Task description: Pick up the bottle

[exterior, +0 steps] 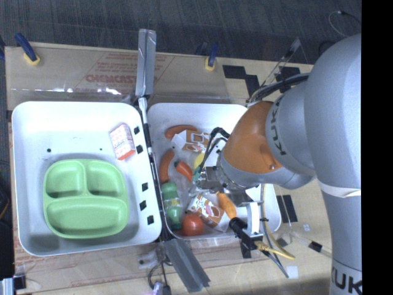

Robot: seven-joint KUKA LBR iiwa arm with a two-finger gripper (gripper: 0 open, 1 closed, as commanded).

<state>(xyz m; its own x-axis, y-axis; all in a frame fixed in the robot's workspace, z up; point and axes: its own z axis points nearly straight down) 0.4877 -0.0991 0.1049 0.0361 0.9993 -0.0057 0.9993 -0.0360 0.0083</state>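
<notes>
Two bins, right bin [249, 110] crowded; green bottle [169, 203] lying at its left wall beside tomato [192, 225], ungrasped; gripper [206, 178] low amid clutter just right of bottle, claw state impossible to tell; pickup outstanding.

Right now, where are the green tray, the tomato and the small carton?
green tray [86, 200], camera view, middle divider.
tomato [191, 225], camera view, its top.
small carton [122, 141], camera view, printed face.
</notes>
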